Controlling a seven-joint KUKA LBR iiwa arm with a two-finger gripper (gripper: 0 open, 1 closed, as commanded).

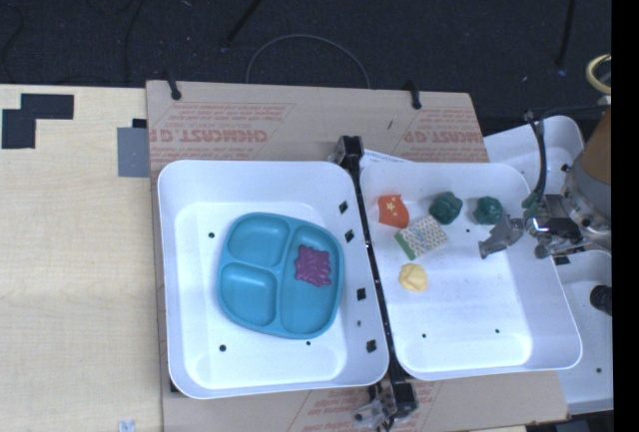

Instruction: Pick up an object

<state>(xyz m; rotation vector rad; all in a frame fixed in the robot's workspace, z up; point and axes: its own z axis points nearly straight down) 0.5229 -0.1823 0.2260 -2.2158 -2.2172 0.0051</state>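
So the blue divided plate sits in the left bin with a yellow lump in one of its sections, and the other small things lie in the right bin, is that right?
Nearly. The lump on the blue divided plate is purple, not yellow; the camera view shows it in a right-hand section. The yellow piece lies in the right bin with the other small things. The plate does sit in the left bin.

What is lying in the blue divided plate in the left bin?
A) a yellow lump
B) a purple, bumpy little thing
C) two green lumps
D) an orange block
B: the purple thing sits in the right-hand compartment of the blue plate, while the yellow lump, orange block and green lumps all lie in the right bin.
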